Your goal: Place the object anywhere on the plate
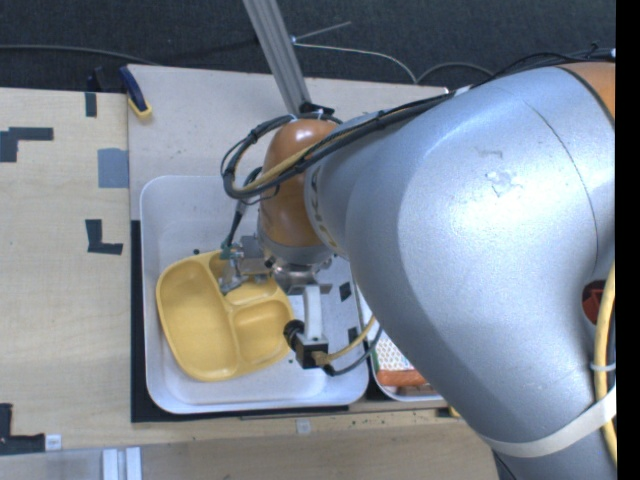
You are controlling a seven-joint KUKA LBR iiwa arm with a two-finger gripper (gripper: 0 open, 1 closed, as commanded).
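A yellow plate [215,318] with dividers lies in the left white bin [170,208], towards its front left. My gripper [240,268] hangs low over the plate's far right rim, under the orange wrist band. The wrist and its cables hide what is beneath the gripper. An orange-red object [400,378] peeks out from under the arm in the right bin [385,368].
The big grey arm [480,238] covers nearly all of the right bin and the left bin's right side. A metal rail [275,43] rises at the back. A yellow and blue tool [135,93] lies on the bench at the far left corner.
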